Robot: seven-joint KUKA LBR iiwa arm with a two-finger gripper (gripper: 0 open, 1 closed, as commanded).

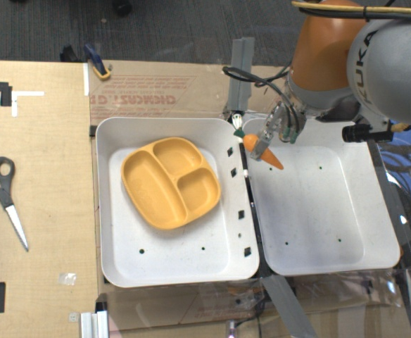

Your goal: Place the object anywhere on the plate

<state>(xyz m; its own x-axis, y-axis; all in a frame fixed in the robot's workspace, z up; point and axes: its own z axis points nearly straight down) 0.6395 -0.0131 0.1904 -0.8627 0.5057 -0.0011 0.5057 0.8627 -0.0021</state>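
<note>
A yellow plate (170, 182) with three compartments lies tilted in the left white bin (114, 259). A small orange toy carrot (274, 160) with a green top sits at the far left corner of the right bin (318, 217), close to the divider between the bins. My gripper (263, 146) reaches down from the right and its grey fingers are closed across the carrot's middle. The carrot's pointed end sticks out to the lower right of the fingers. The plate is a short way left of the gripper, across the divider.
Black clips line the ridge (246, 203) between the two bins. A grey post (241, 76) stands just behind the bins near the gripper. Scissors (5, 196) lie on the wooden bench at the far left.
</note>
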